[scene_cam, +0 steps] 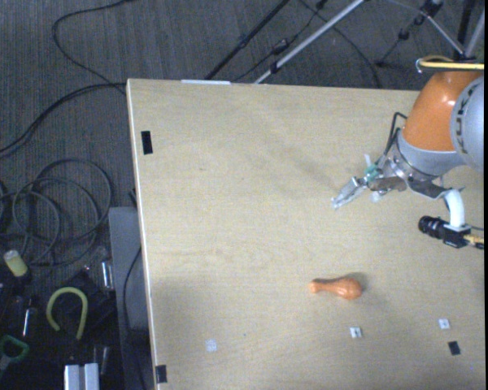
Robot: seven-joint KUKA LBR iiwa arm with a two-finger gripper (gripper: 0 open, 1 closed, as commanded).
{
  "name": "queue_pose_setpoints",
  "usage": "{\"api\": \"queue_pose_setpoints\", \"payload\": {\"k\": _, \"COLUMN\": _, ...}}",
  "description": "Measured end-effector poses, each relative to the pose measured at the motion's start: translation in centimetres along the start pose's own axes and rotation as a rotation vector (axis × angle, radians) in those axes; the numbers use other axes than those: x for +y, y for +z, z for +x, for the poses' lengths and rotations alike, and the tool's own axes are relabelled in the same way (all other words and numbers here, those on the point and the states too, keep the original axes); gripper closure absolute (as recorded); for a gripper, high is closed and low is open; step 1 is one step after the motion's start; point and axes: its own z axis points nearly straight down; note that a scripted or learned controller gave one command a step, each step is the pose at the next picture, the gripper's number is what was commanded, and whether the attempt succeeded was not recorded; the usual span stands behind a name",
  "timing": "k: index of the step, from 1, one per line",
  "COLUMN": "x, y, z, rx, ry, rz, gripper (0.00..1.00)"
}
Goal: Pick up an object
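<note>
A small orange gourd-shaped object (337, 288) lies on its side on the tan wooden tabletop (244, 218), in the lower middle, with its narrow end to the left. My gripper (347, 193) hangs over the table's right part, above and slightly right of the orange object and well apart from it. It points left and holds nothing that I can see. The grey arm with its orange band (447, 120) comes in from the right edge.
A black mark (146, 142) sits near the table's left edge. Small square tags (355, 331) (444, 323) (454, 348) dot the lower right. Cables (49, 210) and tools lie on the floor at left, and stand legs (333, 19) cross the floor beyond the far edge.
</note>
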Motion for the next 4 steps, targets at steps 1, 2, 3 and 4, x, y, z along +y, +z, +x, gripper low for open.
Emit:
{"api": "queue_pose_setpoints", "payload": {"k": 1, "x": 5.6, "y": 3.6, "z": -2.8, "rx": -0.001, "ry": -0.050, "rz": -0.002, "gripper": 0.00}}
{"api": "queue_pose_setpoints", "payload": {"k": 2, "x": 6.6, "y": 3.5, "z": 1.9, "rx": -0.002, "ry": -0.382, "rz": -0.002, "gripper": 0.00}}
{"api": "queue_pose_setpoints", "payload": {"k": 3, "x": 5.7, "y": -2.8, "z": -1.9, "rx": -0.003, "ry": -0.102, "rz": -0.002, "gripper": 0.00}}
{"api": "queue_pose_setpoints", "payload": {"k": 4, "x": 5.9, "y": 3.6, "z": -0.9, "rx": -0.003, "ry": -0.182, "rz": 0.000, "gripper": 0.00}}
